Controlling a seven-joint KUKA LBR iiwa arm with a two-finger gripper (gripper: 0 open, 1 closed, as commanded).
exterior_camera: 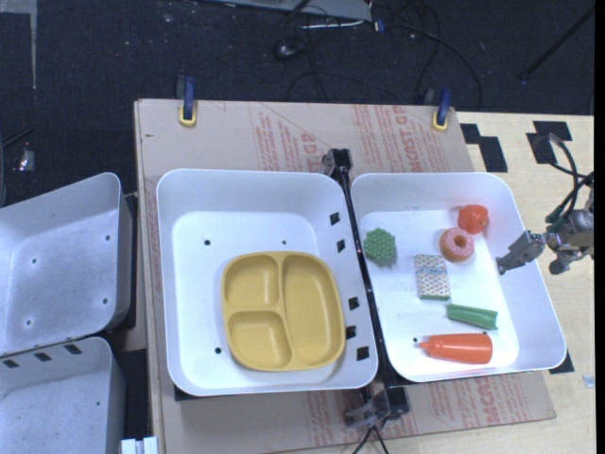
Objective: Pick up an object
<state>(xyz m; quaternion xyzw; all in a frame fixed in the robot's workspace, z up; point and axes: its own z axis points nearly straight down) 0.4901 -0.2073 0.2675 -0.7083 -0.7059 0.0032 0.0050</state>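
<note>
Dark speckled floor (76, 55) surrounds a cardboard-topped bench (255, 135), held by two clamps (188, 112) at its far edge; cables trail across the floor beyond it.

Camera view: you see two white bins side by side on the bench. Left bin (189, 206): a yellow tray (282, 310) with three compartments lies near its middle, flat on the floor of the bin. Right bin (501, 197): six small things lie apart from one another; a green knobbly ball (380, 245) sits near the dividing wall; a red-orange round piece (474, 218) lies toward the far right corner, with a pink ring (458, 245) just beside it on the near side; a pale patterned block (432, 277) rests at the middle; a green bar (472, 316) lies just nearer than the block; an orange bottle (458, 348) lies on its side along the near wall, its tip pointing left.

Gripper (522, 252): you find it at the right rim of the right bin, above the sloped wall, apart from every object; whether it is spread or pressed together you cannot tell; nothing is seen pinched in it. More white bins (57, 253) stand off the bench at the left.
</note>
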